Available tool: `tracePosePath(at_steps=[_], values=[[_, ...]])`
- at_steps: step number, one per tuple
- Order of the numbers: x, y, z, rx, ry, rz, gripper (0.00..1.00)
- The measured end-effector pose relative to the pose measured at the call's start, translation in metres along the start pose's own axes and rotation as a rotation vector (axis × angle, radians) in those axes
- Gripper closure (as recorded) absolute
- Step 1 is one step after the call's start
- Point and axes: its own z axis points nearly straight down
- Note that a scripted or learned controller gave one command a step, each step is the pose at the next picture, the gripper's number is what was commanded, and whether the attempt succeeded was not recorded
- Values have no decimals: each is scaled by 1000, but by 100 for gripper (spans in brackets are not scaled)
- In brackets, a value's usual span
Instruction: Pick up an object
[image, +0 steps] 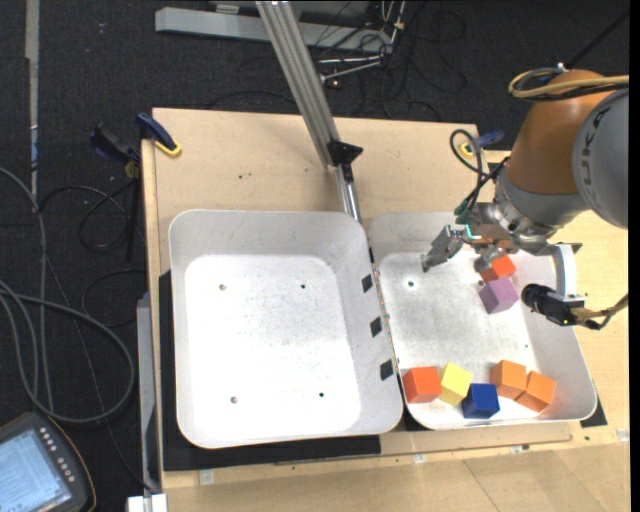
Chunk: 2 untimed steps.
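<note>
On the bench (250, 150) two white bins sit side by side. The left bin (190, 240) shows only a bare, speckled floor with four small holes. Black tabs mark the seam between the bins.

The right bin (400, 280) holds the blocks. Along its near edge, going left to right, lie an orange block (422, 383), a yellow block (455, 382) touching it, a blue block (481, 400) just beside the yellow one and nearest the rim, then two more orange blocks (524, 382) pressed together in the near right corner. Farther back, toward the right wall, a purple block (498, 295) lies on the floor, with a small orange-red block (497, 267) touching its far side, right under the wrist.

The gripper (440, 252) hangs over the far part of the right bin, to the left of the purple and orange-red pair and apart from them. One dark finger (437, 250) points down and left toward the floor near a hole. I cannot tell how far the jaws are apart, and nothing is seen between them.

A slanted metal pole (305, 85) crosses from the top of the view down to the far end of the seam. A blue and yellow clamp (158, 133) grips the bench's far left corner. Cables trail over the dark floor on the left, and a screen (35, 470) is cut off at the bottom left corner.

The arm (570, 140) covers the right bin's far right corner, and its wrist parts hide some of the orange-red block.
</note>
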Motion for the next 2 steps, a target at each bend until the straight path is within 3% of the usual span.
tracePosePath(at_steps=[1,2], values=[[0,1,-2,-4,-1,1,0],[3,-10,50,1,-1,2,0]])
